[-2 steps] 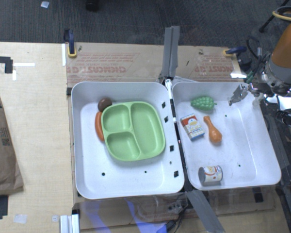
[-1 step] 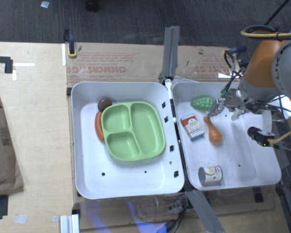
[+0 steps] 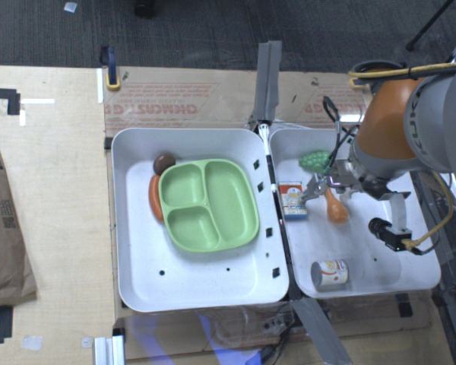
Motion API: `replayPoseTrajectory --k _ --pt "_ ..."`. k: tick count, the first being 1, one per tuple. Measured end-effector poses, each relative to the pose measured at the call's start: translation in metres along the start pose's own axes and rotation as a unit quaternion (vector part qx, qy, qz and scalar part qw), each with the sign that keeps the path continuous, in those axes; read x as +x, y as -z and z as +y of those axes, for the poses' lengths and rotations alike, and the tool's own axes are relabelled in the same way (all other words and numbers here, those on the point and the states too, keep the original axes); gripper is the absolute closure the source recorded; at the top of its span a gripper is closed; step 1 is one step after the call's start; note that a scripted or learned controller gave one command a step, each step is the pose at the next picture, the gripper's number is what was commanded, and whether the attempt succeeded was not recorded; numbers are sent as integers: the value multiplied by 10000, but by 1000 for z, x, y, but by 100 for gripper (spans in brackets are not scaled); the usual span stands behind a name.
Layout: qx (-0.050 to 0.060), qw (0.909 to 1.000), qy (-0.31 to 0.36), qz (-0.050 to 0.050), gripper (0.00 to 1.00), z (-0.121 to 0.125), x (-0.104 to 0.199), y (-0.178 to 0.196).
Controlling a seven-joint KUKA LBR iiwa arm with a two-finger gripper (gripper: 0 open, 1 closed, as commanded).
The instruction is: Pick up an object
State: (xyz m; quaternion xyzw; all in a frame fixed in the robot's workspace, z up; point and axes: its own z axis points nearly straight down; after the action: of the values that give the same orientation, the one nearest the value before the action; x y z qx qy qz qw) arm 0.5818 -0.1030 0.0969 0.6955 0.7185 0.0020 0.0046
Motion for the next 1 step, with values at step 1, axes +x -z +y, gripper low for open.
replayPoseTrajectory --k 1 --pt "53 9982 -595 10 0 12 30 95"
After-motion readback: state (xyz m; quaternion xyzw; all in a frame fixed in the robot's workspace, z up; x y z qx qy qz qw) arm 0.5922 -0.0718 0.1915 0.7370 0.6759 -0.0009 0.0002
